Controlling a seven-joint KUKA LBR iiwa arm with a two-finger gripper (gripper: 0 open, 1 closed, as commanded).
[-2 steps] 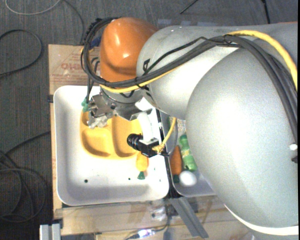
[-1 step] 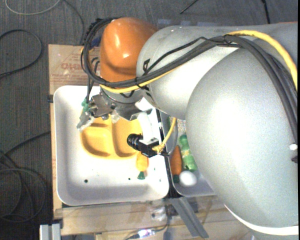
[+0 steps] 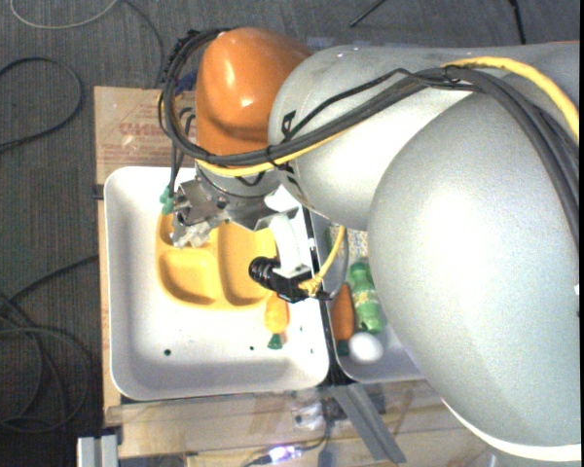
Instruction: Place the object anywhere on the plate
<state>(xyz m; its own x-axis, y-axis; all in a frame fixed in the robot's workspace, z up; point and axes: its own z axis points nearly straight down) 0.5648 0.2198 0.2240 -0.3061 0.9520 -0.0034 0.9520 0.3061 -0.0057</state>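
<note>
Big arm low over the left bin and its yellow plate.

The left bin (image 3: 136, 358) has bare white floor along its front and left rim. The yellow plate (image 3: 200, 280) lies in its back half. The tool (image 3: 190, 224) hangs over the plate's back edge; its state cannot be told. A toy carrot (image 3: 275, 321) lies just beside the plate's right edge, by the bin wall.

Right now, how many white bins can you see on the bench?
2. The left bin holds the yellow plate beneath the gripper. The right bin pokes out under the arm, which may hide more things.
</note>
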